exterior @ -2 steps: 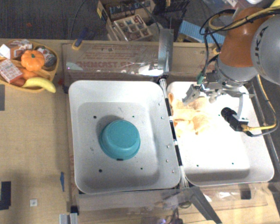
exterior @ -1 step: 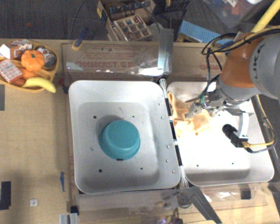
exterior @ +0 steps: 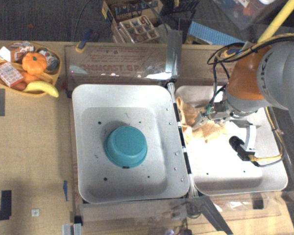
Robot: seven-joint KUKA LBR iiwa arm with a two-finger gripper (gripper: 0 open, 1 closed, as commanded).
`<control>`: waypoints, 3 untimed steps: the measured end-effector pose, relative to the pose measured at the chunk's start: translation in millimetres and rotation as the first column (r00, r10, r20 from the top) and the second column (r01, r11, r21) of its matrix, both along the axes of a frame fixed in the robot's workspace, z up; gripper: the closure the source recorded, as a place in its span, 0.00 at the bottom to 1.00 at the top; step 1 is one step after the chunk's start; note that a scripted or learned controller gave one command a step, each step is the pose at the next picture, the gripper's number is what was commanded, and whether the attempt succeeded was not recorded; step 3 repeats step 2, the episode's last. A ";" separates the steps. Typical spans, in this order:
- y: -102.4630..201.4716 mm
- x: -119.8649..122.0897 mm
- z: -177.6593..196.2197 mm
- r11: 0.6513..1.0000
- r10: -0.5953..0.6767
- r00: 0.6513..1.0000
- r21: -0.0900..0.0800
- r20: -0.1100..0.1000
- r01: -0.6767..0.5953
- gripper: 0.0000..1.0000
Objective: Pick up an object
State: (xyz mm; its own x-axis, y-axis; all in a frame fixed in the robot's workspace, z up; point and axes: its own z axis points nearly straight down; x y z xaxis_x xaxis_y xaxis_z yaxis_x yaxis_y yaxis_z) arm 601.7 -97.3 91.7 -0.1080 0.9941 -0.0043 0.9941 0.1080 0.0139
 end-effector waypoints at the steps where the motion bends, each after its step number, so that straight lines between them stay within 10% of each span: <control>1: -3.6 1.2 11.7 1.000 -0.005 1.000 -0.004 0.006 0.005 1.00; 2: 19.2 57.8 138.5 0.880 0.475 0.880 -0.002 -0.009 -0.475 1.00; 3: 19.2 57.8 138.5 0.880 0.475 0.880 -0.002 -0.009 -0.475 1.00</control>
